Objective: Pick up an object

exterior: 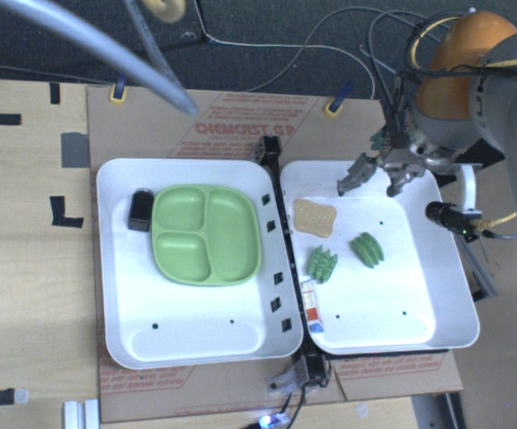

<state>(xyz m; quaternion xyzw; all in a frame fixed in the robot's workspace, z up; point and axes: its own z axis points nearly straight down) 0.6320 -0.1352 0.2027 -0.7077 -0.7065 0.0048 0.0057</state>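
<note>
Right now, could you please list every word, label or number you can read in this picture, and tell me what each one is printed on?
"CHEMCAST GP": red print on the brown cardboard sheet under the two shallow white bins, only roughly legible.
Smaller red lines above and below it on the same cardboard: too blurred to read.
Red print along the cardboard's front edge: too blurred to read.
Label on the small red, white and blue packet in the right bin: too small to read.

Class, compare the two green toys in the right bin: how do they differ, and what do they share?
The left green toy lies near the bin's left wall, close to the tan slice; the right green toy lies nearer the middle. The left one looks spikier, the right one smoother and oval. Both are small, green and ridged, and apart from the end effector.
</note>
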